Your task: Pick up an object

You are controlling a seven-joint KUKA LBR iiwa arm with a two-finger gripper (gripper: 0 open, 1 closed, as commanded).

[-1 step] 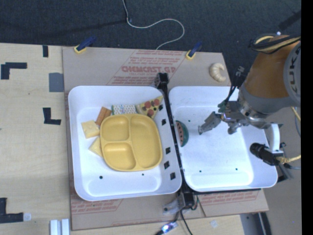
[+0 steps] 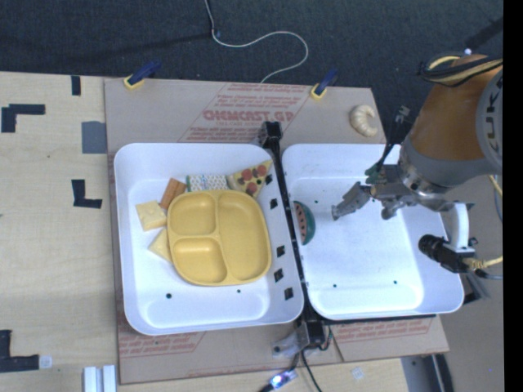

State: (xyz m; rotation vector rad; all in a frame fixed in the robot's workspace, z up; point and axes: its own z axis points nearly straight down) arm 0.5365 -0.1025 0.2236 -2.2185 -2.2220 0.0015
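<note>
My gripper (image 2: 364, 210) hangs over the right bin (image 2: 384, 296), near its middle, with its two fingers spread open and nothing between them. A small watermelon-slice toy (image 2: 306, 222) lies against that bin's left wall, just left of the fingers and apart from them. In the left bin (image 2: 135, 300) a yellow divided plate (image 2: 219, 237) lies flat. Along its upper and left edges sit a pale cracker (image 2: 151, 216), an orange-brown piece (image 2: 172, 192), a patterned piece (image 2: 206, 183) and a pizza-slice toy (image 2: 252, 176).
A beige pastry-like object (image 2: 365, 119) rests on the cardboard behind the right bin. Blue-and-yellow clamps (image 2: 143, 73) hold the cardboard's back edge. A black divider (image 2: 282, 219) runs between the bins. The arm's grey and orange body (image 2: 458, 129) covers the right bin's far right corner.
</note>
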